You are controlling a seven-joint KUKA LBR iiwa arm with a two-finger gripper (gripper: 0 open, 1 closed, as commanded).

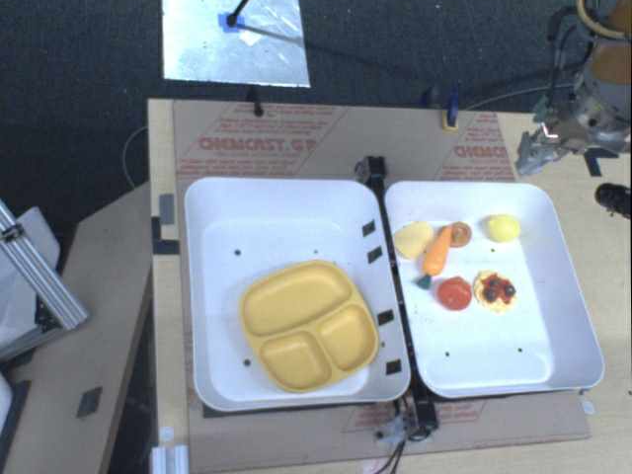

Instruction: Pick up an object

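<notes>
Gripper (541, 146) is parked up past the right bin's (563, 294) far corner; can't tell how it's set. Nearest to it is the lemon (505, 228), then the carrot (438, 252), tomato (454, 293) and mini pizza (495, 290). Way off: the yellow 3-section tray (308, 324).

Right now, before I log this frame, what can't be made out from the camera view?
- Gripper: small and blurred at the right edge; open or shut cannot be told.
- Arm: cut off by the top right corner.
- Small brown item beside the carrot: too small to identify.
- Toy with dark toppings in the right bin: too small to name.
</notes>
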